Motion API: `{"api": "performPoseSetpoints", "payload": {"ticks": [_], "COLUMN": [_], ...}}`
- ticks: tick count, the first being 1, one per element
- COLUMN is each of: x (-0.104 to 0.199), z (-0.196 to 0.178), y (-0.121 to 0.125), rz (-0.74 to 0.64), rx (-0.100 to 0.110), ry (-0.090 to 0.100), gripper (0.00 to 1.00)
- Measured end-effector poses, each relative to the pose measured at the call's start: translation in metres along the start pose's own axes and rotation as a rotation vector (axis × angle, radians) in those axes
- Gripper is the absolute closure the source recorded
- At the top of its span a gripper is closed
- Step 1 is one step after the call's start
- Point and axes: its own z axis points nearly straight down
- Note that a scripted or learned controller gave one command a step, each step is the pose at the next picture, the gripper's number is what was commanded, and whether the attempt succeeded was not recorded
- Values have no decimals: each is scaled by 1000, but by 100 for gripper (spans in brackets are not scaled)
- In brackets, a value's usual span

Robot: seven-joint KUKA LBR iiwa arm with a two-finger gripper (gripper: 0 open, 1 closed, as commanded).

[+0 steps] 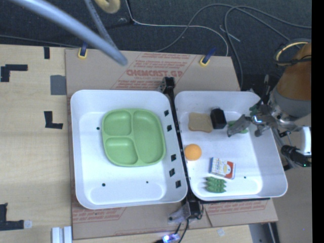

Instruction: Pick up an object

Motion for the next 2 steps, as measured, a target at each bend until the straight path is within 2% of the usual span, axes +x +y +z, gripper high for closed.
{"api": "performPoseSetpoints", "payload": {"ticks": [1, 2], "x": [-1, 0], "z": [63, 100], "y": [4, 4], "rz": [-1, -2], "rx": [1, -5], "ry": [0, -2], "gripper": [0, 0]}}
